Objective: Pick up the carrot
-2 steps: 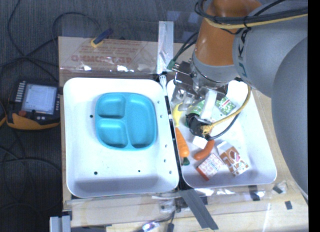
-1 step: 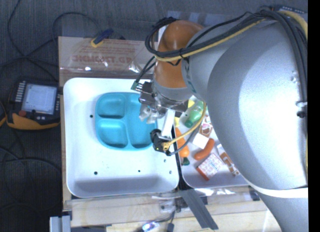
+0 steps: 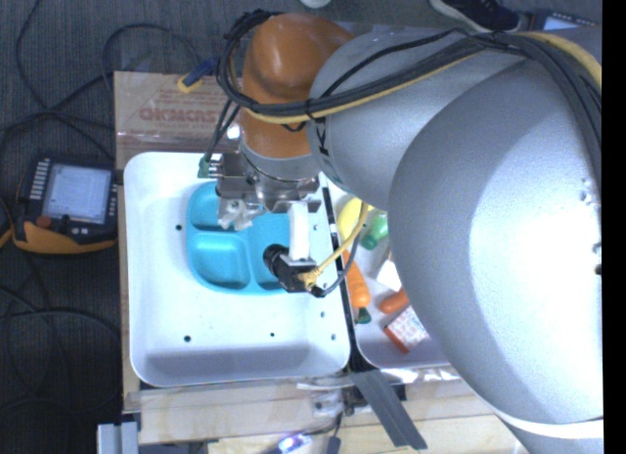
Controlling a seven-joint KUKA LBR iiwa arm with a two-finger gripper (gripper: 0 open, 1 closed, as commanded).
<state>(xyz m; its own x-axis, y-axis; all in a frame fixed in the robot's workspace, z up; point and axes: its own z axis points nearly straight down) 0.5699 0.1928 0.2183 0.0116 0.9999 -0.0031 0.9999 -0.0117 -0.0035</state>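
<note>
Carrot [image 3: 360, 289] lying in the right bin [image 3: 377, 356], just past the divider, orange body tilted with a green tip toward the bottom; going left to right though: handheld pendant [image 3: 67, 200] sitting off on the floor at far left, well apart from everything; then the left bin [image 3: 156, 276] holding a blue compartment tray [image 3: 227, 251]; gripper [image 3: 238, 209] hanging right over that tray's upper part, tucked under the orange wrist band [image 3: 284, 66]; honestly not seeing enough of the business end to say released or clenched, so cannot tell; nothing visibly caught in it either.

Moving right: black cable plug [image 3: 286, 269] dangling over the tray's right edge; then the carrot, sitting near a yellow banana-looking piece [image 3: 350, 219], a green item [image 3: 373, 234], another orange bit [image 3: 394, 300] and a small red-and-white packet [image 3: 405, 328]; huge grey arm body covering most of that bin.

Worrying about a few things here: being parked over the wrong bin, so closing now probably grabbing tray or nothing; carrot lying tight against the divider wall, probably leaving little room on that side; neighbouring clutter maybe getting pinched instead; loose cable possibly snagging the tray on the way across.
</note>
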